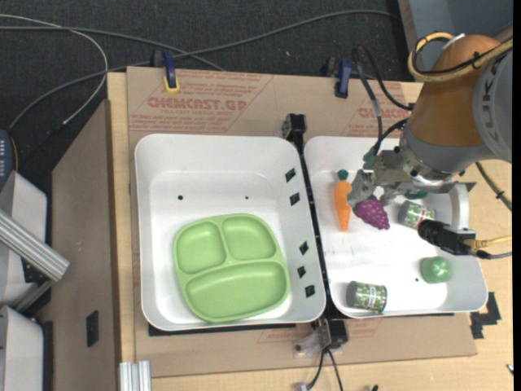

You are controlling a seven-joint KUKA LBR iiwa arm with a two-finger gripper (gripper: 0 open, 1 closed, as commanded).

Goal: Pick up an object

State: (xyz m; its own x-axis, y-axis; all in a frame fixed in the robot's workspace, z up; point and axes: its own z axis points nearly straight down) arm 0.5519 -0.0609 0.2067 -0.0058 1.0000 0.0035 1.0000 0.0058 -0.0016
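Cardboard behind my tool [376,187] reads "CHEMCAST". Whether the tool is clenched, I cannot tell. Purple grapes [373,213] lie just beneath it, carrot [343,204] beside.

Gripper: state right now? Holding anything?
Gripper: down in the right bin, right at the purple grapes beside the carrot; a grasp cannot be told from the camera view.

Lab: clamped cardboard bench [203,96], cables [57,35]
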